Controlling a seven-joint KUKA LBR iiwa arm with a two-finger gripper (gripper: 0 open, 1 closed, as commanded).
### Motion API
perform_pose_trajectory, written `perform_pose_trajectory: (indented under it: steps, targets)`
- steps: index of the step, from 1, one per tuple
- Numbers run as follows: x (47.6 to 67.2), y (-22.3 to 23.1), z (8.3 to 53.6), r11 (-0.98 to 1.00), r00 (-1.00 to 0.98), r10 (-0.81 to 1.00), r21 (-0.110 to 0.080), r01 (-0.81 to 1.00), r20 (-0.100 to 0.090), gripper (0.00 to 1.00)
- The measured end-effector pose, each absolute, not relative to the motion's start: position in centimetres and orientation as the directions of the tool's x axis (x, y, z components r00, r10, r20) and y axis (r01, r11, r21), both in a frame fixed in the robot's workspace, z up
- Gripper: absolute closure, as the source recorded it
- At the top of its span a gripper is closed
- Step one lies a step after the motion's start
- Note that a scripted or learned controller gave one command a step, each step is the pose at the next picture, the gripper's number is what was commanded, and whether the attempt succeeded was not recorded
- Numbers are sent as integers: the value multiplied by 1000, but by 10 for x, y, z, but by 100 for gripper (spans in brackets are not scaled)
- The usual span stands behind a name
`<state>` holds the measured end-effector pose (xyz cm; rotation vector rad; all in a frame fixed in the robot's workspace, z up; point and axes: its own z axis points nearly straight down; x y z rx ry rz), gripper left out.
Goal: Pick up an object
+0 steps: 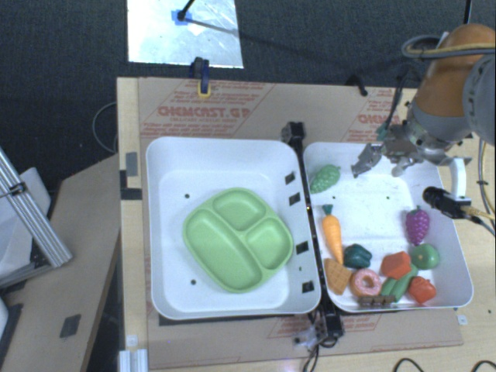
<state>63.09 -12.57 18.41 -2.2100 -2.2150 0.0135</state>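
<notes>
1. Tool [384, 160] is seen over rt bin's [465, 285] far end, fingers spread, nothing pinched.
2. Toy food, incl. carrot [332, 237] and grapes [418, 225], is seen lying in rt bin.
3. "CHEMCAST GP" is read, inverted, on counter sheet [203, 111].

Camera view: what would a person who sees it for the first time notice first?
Most likely the green divided plate, which lies alone in the left bin and stands out against the white. Next, the bright toy foods crowded in the right bin, such as the carrot, the purple grapes and the donut. The arm's tool hangs open over the far part of that bin.
</notes>
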Motion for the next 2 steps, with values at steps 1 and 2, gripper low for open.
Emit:
perform_pose_trajectory:
  steps: [1, 2]
  targets:
    - [633, -125, 190, 4, -4, 1000, -5, 1000, 2, 0]
    - [628, -130, 141, 2, -2, 1000, -8, 1000, 1, 0]
